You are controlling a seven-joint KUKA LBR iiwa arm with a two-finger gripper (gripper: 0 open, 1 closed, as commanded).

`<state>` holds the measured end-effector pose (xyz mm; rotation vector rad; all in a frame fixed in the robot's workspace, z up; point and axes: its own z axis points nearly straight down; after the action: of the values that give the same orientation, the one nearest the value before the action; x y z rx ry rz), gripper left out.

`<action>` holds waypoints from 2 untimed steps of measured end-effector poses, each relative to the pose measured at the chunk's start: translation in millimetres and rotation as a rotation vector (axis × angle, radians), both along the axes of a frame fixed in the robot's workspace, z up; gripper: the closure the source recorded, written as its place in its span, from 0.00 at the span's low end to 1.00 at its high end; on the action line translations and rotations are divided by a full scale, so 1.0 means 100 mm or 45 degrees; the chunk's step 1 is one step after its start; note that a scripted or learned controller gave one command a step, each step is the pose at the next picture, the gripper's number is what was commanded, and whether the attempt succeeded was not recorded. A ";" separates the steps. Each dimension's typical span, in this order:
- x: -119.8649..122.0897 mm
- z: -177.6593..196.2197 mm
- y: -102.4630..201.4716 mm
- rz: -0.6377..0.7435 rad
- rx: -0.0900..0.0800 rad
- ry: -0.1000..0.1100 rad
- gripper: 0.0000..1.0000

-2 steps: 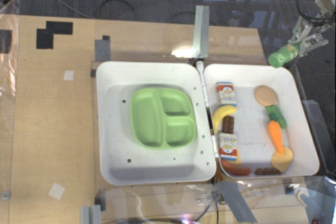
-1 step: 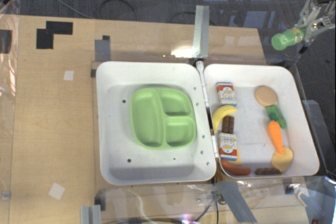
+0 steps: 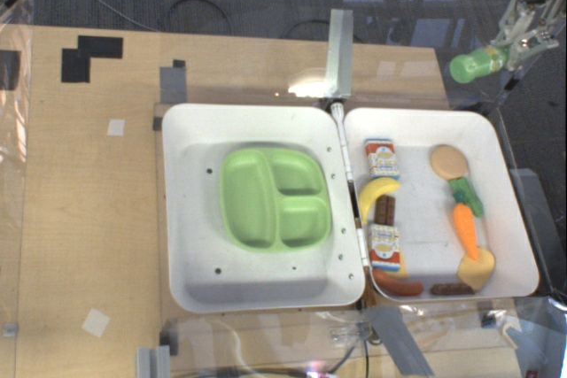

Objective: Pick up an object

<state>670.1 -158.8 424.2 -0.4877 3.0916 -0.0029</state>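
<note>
Green object is seen clamped between the fingers of the gripper, raised beyond the far right corner of the right bin — carrot, banana and cartons are left inside.

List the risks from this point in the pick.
1. The gripper holds a green object high beyond the right bin; only its end looks pinched, so it may slip and land outside the bins.
2. If released carelessly, it could roll off rather than settle on the green divided plate in the left bin.
3. The carrot and banana lie crowded with neighbours, so later picks may snag them.
</note>
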 end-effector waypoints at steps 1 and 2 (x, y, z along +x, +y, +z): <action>0.00 -0.70 0.88 -0.280 0.006 0.005 1.00; 0.00 -0.72 1.65 -0.477 0.009 0.003 1.00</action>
<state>669.9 6.0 352.0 0.0960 3.1297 0.0054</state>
